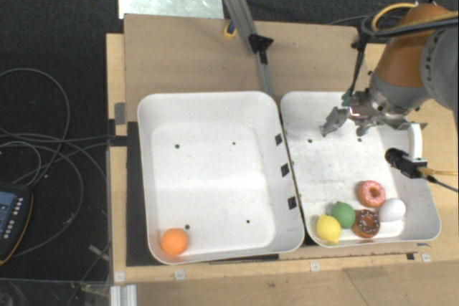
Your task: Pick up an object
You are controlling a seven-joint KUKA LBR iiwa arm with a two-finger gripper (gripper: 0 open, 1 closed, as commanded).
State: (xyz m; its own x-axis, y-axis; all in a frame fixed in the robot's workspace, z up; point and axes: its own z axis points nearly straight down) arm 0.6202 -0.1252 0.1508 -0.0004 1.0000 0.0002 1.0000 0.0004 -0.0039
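Note:
My gripper [346,125] hangs over the far part of the right bin [315,161], its two fingers spread open with nothing between them. Well in front of it, at the bin's near right corner, lies a cluster: a pink frosted doughnut [371,192], a white egg-shaped object [392,210], a chocolate doughnut [366,224], a green ball [343,214] and a yellow lemon [328,228]. An orange ball [173,241] sits alone in the near left corner of the left bin [208,154].
The grey arm with its orange band [412,61] comes in from the upper right. A slanted metal pole [240,7] crosses the bench behind the bins. Cables and a black device [11,215] lie on the floor at left.

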